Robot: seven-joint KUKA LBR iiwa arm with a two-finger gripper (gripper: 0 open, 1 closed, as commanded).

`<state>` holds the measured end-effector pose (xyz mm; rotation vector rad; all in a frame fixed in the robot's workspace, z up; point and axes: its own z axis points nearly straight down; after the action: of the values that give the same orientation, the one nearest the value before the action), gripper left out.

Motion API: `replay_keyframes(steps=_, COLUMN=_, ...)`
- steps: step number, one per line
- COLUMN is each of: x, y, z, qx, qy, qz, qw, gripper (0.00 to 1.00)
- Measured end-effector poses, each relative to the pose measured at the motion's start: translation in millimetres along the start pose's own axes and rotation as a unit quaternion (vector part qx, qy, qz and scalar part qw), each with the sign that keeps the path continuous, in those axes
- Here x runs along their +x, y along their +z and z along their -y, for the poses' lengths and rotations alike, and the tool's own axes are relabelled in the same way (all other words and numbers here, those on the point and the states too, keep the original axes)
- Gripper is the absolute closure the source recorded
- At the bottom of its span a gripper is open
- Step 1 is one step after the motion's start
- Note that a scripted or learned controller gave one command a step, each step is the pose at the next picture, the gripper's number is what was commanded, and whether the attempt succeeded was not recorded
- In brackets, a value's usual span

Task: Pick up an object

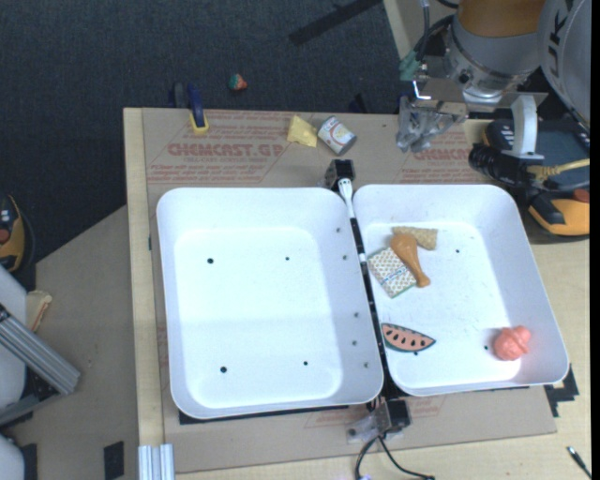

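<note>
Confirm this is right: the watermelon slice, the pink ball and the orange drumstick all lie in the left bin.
Wrong bin. The camera view shows the watermelon slice, the pink ball and the orange drumstick all lying in the right bin, not the left one.

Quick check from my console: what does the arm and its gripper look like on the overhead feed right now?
The grey KUKA arm carries an orange band above a pale silver-grey, rounded wrist section. Below it sits the small metallic two-finger gripper, grey and shiny, with dark cables looping beside the wrist and a small green fitting on its left side in the camera view.
</note>
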<state>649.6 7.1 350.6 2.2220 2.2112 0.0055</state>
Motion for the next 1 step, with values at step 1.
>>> replay_keyframes(steps=1, x=85.7, y=44.4, z=45.8, qx=0.007, qy=-0.006, qz=-0.002, qw=1.0, gripper=1.0)
